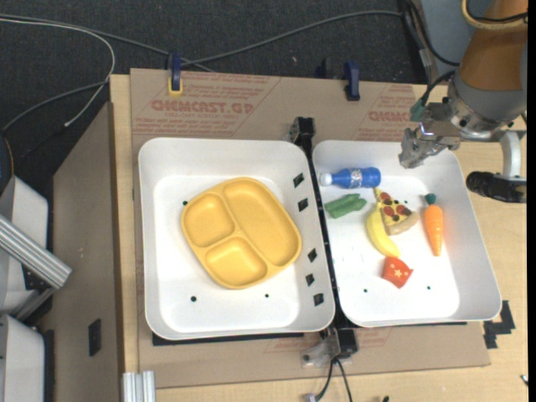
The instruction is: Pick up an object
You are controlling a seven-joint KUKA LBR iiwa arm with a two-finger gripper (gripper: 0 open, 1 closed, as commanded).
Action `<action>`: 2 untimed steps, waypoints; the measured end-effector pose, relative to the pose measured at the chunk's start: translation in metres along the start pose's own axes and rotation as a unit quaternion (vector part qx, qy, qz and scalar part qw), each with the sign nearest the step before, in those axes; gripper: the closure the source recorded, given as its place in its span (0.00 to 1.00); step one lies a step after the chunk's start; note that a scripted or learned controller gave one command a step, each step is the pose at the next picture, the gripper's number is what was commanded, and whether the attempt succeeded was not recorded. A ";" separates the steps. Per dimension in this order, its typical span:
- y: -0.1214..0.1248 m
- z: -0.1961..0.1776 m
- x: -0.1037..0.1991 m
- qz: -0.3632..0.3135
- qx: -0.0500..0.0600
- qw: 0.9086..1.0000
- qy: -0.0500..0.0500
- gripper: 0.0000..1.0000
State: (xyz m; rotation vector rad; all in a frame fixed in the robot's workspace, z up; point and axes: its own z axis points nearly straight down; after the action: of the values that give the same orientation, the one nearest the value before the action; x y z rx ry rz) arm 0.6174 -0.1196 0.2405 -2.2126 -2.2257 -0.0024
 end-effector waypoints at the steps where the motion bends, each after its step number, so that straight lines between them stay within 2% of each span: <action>1: -0.016 0.012 0.046 0.001 0.001 1.000 0.000 1.00; 2: -0.034 0.005 0.105 -0.001 0.001 1.000 0.000 1.00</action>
State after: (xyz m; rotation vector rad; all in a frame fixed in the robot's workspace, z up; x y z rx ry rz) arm 0.5831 -0.0153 0.2363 -2.2103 -2.2259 -0.0009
